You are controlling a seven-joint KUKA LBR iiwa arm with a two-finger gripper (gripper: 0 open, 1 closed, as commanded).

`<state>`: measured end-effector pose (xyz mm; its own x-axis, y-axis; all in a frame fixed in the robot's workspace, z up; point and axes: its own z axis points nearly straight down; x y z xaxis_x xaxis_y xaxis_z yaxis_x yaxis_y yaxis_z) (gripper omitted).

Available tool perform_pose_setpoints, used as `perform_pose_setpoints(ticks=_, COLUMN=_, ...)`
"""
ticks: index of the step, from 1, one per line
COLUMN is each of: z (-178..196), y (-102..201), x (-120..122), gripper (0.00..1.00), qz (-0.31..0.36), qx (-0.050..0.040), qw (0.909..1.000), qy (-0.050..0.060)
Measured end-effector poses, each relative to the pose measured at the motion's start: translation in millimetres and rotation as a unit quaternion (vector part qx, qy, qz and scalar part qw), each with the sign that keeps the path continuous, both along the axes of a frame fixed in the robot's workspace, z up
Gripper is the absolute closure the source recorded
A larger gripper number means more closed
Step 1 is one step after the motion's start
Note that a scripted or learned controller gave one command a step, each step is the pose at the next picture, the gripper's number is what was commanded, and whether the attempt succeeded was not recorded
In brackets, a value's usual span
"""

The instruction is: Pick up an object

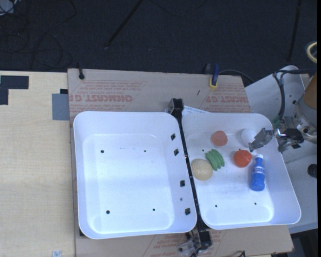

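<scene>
In the right bin point(241, 213) lie a pink ball point(219, 138), a small white object point(247, 135), a red-orange round object point(242, 158), a green ridged object point(215, 159), a beige ball point(201, 169) and a blue bottle point(257, 173). My gripper point(273, 140) hangs over the bin's right rim, just right of the white object and above the blue bottle. Its fingers are spread, open, and nothing sits between them. The left fingertip point(260, 138) is close to the white object.
The left bin point(128, 218) adjoins the right one along a black divider point(183, 159). Both bins rest on a cardboard sheet point(123, 92). The arm and its cables point(289, 90) enter at the right. A wooden bench top point(27, 165) lies to the left.
</scene>
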<state>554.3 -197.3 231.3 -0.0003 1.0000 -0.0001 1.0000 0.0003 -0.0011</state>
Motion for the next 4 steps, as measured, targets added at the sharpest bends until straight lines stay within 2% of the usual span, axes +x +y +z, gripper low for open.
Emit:
perform_pose_setpoints(ticks=1, z=-81.8, y=81.3, x=41.0, gripper=0.00, qz=0.004, qx=0.0021, qw=1.0000, qy=0.003)
perform_pose_setpoints(ticks=2, z=-131.7, y=110.0, x=67.8, gripper=0.00, qz=0.001, qx=0.0008, qw=1.0000, qy=0.002)
perform_pose_setpoints(ticks=3, z=-144.7, y=115.1, x=44.7, gripper=0.00, qz=-0.002, qx=0.0005, qw=1.0000, qy=0.003)
perform_pose_setpoints(ticks=4, z=-143.5, y=44.5, x=32.9, gripper=0.00, qz=-0.002, qx=-0.0008, qw=1.0000, qy=0.001)
